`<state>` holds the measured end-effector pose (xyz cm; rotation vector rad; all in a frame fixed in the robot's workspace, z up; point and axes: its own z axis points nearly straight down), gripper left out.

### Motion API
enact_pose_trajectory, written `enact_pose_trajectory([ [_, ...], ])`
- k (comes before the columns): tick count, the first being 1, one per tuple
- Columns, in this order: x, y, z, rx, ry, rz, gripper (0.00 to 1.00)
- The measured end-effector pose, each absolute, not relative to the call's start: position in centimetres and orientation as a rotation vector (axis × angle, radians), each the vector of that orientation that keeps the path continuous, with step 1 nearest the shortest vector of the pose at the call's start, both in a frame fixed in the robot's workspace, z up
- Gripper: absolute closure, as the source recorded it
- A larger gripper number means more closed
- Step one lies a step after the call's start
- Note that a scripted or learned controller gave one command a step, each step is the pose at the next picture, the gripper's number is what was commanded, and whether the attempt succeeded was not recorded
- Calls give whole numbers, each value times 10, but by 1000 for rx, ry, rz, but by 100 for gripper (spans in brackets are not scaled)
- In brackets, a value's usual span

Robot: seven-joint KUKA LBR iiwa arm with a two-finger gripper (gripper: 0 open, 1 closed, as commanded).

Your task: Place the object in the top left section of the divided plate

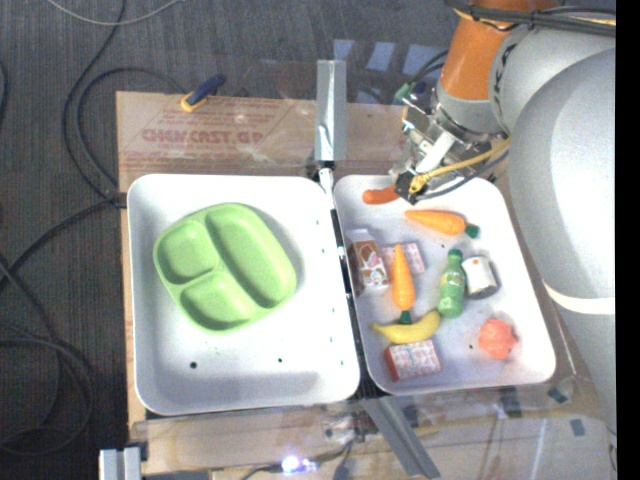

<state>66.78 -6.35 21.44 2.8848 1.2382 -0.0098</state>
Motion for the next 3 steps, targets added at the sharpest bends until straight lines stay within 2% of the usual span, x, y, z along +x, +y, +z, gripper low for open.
enact_pose_trajectory([
  [1,658,-29,182,2986,987,-9,100],
  [2,581,23,182,3055,746,-11,100],
  [3,605,98,212,2978,1007,-9,100],
])
